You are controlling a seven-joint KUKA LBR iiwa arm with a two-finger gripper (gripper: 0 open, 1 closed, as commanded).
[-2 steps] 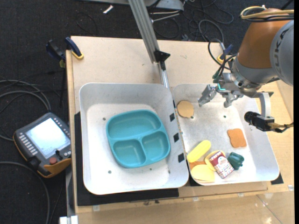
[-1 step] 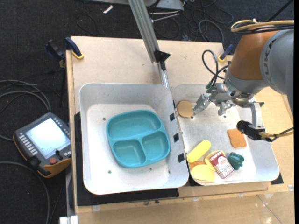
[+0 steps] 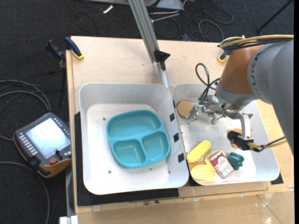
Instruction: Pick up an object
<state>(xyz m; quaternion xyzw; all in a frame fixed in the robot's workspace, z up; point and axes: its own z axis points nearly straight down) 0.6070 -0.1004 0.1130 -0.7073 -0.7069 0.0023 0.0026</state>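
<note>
Yellow banana-shaped toy [image 3: 198,150] lies in the right white bin [image 3: 266,169] below the hand [image 3: 205,112], whose opening I cannot tell; descend centred, crosswise, clear of the red-and-white carton [image 3: 220,164].

Glossy teal plastic tray [image 3: 138,137], matt white bins [image 3: 93,101], wood bench [image 3: 117,59]

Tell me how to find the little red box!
Look in the right bin, down at its near edge where small things are piled. The red box lies between a yellow banana and a dark green toy. It alone is red with white markings.
</note>
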